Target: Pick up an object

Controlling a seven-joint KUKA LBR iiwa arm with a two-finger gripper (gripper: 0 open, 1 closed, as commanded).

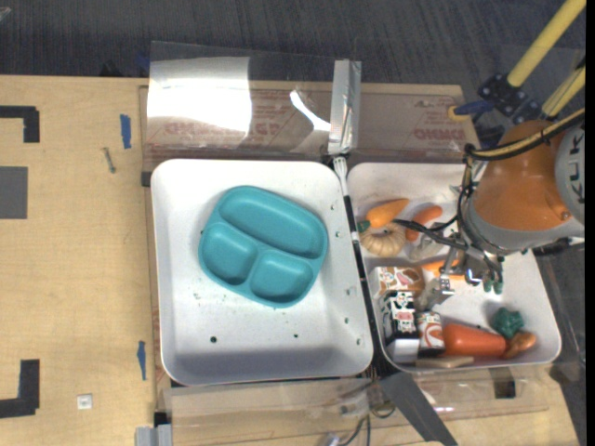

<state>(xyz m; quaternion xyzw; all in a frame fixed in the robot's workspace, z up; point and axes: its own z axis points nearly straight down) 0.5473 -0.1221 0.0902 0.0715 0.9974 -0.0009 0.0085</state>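
No text could be read; faint reddish printing ran across the cardboard strip (279, 124) behind the bins, and the small patterned carton (400, 295) in the right bin bore illegible markings

We see a heap of small toy foods in the right bin, below and around the tool (462, 272). Just left of the tool lies a patterned carton (402, 295) in white, red and black. Beyond it, up-left, sit an orange piece (384, 214) and a tan, ribbed, onion-like piece (382, 241). Below the tool, a large orange carrot (472, 341) lies on its side, with a dark green piece (508, 321) beside its right end.
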